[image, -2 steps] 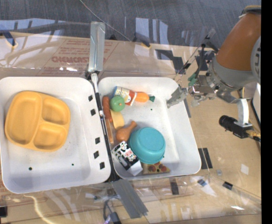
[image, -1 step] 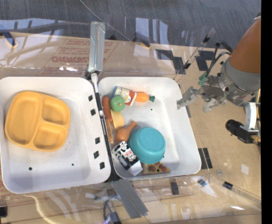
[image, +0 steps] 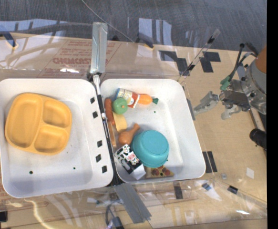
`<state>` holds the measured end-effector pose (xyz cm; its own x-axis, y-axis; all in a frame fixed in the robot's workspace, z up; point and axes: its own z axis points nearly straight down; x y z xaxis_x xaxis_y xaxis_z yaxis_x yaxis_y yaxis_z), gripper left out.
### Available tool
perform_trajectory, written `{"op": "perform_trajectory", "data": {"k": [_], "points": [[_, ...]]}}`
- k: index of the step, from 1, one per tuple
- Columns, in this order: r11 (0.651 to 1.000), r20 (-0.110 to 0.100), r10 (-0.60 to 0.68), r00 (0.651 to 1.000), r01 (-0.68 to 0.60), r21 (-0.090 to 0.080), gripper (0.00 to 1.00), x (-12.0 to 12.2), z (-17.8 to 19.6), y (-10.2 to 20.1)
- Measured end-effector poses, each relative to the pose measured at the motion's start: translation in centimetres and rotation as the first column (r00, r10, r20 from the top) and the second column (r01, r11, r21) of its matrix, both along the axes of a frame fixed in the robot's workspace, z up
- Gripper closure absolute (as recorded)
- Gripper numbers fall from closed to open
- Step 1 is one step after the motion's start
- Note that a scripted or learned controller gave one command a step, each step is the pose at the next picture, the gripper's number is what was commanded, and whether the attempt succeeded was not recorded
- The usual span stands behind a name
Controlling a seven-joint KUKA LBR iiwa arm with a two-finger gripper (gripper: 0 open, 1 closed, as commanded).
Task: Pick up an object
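Tool (image: 214, 108) hovers over the bench, right of the right bin (image: 189, 142), fingers spread and holding nothing. Teal bowl (image: 151, 148) lies down-left of it, nearest among the toys.

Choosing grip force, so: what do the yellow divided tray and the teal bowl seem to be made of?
The yellow divided tray looks like moulded plastic, matte, with rounded compartment walls and soft, dull highlights. The teal bowl, lying upside down, also looks like plastic, smooth with a slight sheen, though glazed ceramic can't be ruled out.
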<state>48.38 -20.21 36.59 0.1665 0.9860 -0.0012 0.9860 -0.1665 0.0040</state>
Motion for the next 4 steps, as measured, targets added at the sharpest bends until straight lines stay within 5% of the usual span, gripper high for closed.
{"op": "perform_trajectory", "data": {"k": [1, 2, 3, 4], "points": [[0.997, -0.015, 0.077, 0.997, -0.077, 0.006, 0.0, -0.9, -18.9, 0.8], [0.998, 0.029, -0.059, 0.998, 0.059, -0.001, 0.0, 3.9, -24.3, 3.5], [0.999, -0.003, 0.037, 0.999, -0.037, 0.004, 0.0, 8.0, -24.3, 9.8], [0.999, -0.006, 0.04, 0.999, -0.04, 0.003, 1.0, 8.0, -23.4, 9.7]]}}
